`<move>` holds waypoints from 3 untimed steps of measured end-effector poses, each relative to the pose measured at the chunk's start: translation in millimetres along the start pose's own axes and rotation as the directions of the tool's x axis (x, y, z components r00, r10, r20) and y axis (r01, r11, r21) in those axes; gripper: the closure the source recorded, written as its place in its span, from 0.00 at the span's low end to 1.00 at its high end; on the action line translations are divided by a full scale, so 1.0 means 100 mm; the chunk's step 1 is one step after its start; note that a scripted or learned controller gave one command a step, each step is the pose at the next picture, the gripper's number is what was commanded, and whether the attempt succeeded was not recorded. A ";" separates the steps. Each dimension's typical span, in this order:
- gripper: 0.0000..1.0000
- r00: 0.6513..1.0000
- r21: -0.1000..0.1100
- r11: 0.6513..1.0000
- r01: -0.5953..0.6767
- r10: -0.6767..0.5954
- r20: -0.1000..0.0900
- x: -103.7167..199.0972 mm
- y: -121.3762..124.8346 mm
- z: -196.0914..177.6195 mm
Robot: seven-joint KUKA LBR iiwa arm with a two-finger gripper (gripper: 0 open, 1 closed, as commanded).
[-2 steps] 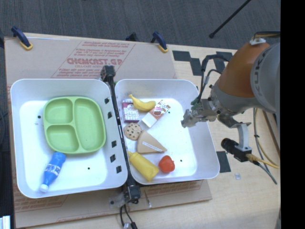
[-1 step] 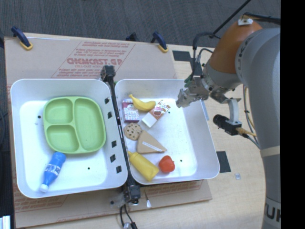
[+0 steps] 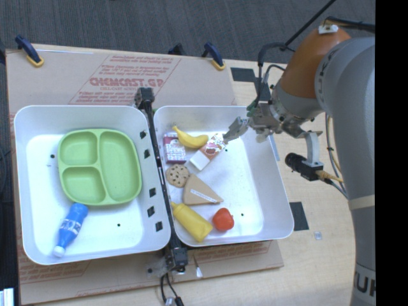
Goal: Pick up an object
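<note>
Nearest, we note the right bin (image 3: 280, 203) holding a yellow bottle (image 3: 190, 222) beside a red tomato (image 3: 223, 219), then a wedge (image 3: 201, 194), a cookie (image 3: 176, 174) and a banana (image 3: 190, 139). Left bin (image 3: 25, 171): green divided plate (image 3: 100, 166), blue bottle (image 3: 70, 227). Farther back, the end effector (image 3: 226, 138) hovers by a small packet (image 3: 212, 148); whether its fingers are apart or together, we cannot tell.
</note>
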State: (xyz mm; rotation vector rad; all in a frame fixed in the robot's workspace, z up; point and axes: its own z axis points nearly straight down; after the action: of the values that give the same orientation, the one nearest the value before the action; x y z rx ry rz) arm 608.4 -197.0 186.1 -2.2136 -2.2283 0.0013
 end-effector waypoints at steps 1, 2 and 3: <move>0.00 1.000 0.004 1.000 -0.001 0.001 -0.002 -0.14 -0.59 0.95; 1.00 1.000 0.005 1.000 0.003 -0.003 -0.002 -0.13 -0.58 0.85; 1.00 1.000 -0.001 1.000 -0.002 0.002 0.000 -0.14 -0.65 0.16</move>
State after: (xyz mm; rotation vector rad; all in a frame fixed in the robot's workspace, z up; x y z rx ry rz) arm 543.3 -211.4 170.2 -2.2159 -2.2265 0.0004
